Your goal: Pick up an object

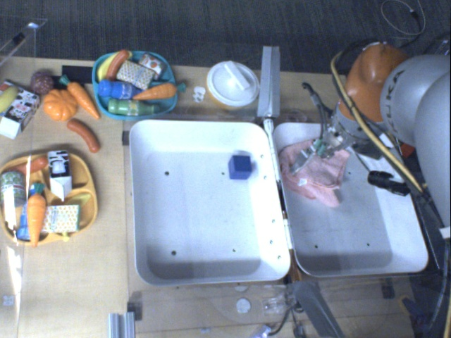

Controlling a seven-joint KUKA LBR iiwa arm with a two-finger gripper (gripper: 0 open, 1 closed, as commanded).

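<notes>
Because the arm [416, 97] reaches in from the right and bends down over the right bin [366, 248], its end effector [318, 148] sits low at the upper left part of that bin, right over a crumpled pink cloth [315, 173]. Whether it is released or clenched on the fabric cannot be told from this slanted view, since the tip is small and blends into the folds. The cloth lies bunched against the bin's left wall, apparently the thing being gone for, as it is the sole loose item in that bin. It seems to rest on the bin floor, so judging by that, no lift has taken place yet.

Across the divider, a small blue block [240, 166] sits alone in the left bin [204, 259], toward its upper right, well apart from the end effector and a second possible pick. Soft cloth may slip or drape if pinched only at an edge.

Beyond the bins, the table [106, 294] carries spare items kept out of reach: a white lidded container [232, 83] behind the left bin, a blue bowl of toy food [135, 84], loose toy vegetables [70, 108], and a yellow tray of toys [49, 199] at the left.
</notes>
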